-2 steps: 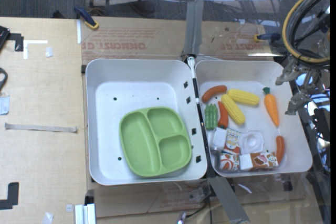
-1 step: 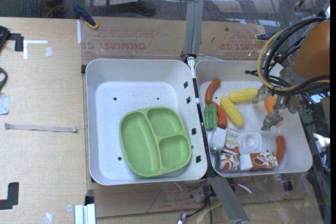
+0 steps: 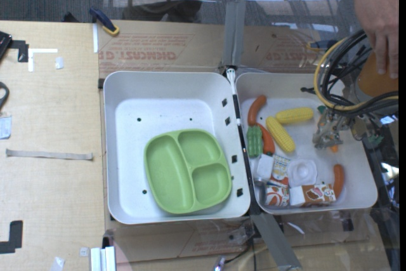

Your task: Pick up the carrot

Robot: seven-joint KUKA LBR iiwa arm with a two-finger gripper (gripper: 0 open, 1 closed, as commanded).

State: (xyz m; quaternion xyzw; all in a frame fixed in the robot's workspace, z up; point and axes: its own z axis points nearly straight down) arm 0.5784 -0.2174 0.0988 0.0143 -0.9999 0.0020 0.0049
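The carrot (image 3: 255, 109) is a short orange piece lying at the back left of the right bin (image 3: 371, 197), close to the divider between the bins. My gripper (image 3: 328, 138) hangs over the right half of that bin, well to the right of the carrot, with yellow and black cables looped above it. Two corn cobs lie between it and the carrot. I see nothing held in the gripper.
The right bin also holds two yellow corn cobs (image 3: 294, 115) (image 3: 280, 134), a green vegetable (image 3: 254, 141), a reddish piece (image 3: 268, 140), an orange sausage-like piece (image 3: 338, 179) and white packets (image 3: 298, 171). A green divided plate (image 3: 188, 169) lies in the left bin (image 3: 120, 136).
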